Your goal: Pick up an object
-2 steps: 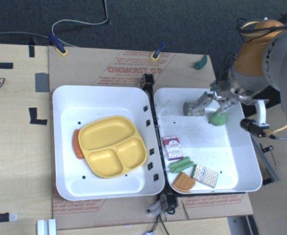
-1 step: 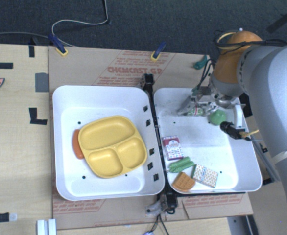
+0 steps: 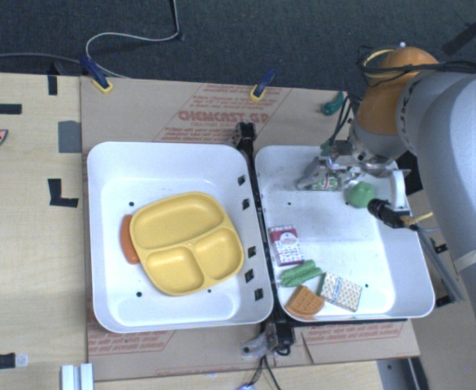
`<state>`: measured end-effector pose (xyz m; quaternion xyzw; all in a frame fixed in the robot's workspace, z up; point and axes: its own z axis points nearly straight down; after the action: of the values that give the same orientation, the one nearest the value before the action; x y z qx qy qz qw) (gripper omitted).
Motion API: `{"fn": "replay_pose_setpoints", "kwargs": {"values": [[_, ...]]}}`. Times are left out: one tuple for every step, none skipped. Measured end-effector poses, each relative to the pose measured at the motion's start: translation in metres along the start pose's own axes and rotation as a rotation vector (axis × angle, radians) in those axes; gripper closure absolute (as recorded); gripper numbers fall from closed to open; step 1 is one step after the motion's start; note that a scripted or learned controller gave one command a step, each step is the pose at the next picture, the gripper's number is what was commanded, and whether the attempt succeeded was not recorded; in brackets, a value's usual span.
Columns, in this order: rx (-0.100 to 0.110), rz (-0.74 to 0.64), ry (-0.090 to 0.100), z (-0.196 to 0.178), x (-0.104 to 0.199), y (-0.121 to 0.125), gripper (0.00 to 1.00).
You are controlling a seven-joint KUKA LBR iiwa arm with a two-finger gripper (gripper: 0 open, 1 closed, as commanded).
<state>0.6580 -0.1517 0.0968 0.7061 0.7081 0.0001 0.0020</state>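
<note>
My gripper hangs low over the far part of the right bin, with the orange-banded wrist above it. A small green rounded thing lies just right of the gripper, close against it. Toward the bin's near side lie a red-and-white card box, a green pickle-shaped piece, an orange waffle-like piece and a checkered packet. All of these are well apart from the gripper.
The left bin holds a yellow divided plate with an orange-red piece poking out under its left edge. A black divider separates the bins. Cables and clamps lie behind the bins.
</note>
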Motion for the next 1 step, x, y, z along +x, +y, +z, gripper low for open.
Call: {"fn": "replay_pose_setpoints", "kwargs": {"values": [[-0.001,-0.001,0.004,-0.1118,0.0867,0.0119,1.0]]}}
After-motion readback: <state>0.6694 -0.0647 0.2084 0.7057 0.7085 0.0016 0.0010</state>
